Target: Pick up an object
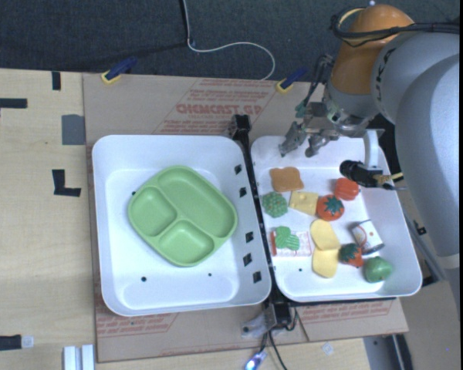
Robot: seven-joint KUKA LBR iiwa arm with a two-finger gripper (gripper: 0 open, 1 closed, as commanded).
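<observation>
Gripper (302, 141) hangs over far end of right bin (405, 284), fingers spread, nothing btwn them. Just below it lies a brown toast-like piece (286, 179). Nearer the camera: green broccoli-like piece (275, 204), yellow block (303, 202), red tomato (330, 207), more small toy foods toward the bin's near right corner. Left bin (116, 156) holds a green divided plate (182, 214). Both bins sit on cardboard on the table (31, 230).

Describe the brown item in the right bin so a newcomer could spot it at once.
Start at the right bin, the one full of small toy foods. Look to its far end, just below the gripper. The toast lies flat there, above the yellow cheese; it is the bin's one brown, bread-shaped piece.
</observation>
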